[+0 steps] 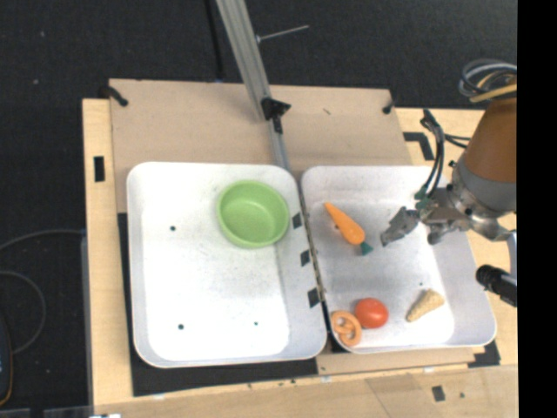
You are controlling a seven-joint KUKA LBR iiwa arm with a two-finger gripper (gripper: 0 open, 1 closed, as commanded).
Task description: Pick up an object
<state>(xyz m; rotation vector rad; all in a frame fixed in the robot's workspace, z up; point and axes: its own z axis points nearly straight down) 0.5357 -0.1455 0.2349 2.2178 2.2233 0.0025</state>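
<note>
Gripper (416, 226) hangs over the right bin (461, 338) with fingers spread and nothing in them, just right of the carrot (345, 225), and coming down off-centre could nudge that slim, tapered carrot aside and leave the fingers closing on air.

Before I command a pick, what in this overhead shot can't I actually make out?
- Claw: small and dark in the camera view; finger state unreadable.
- Arm: cut off by the right edge.
- Orange ring-shaped item by the tomato: too small to identify.
- Carrot tip: height gap to claw unclear.
</note>
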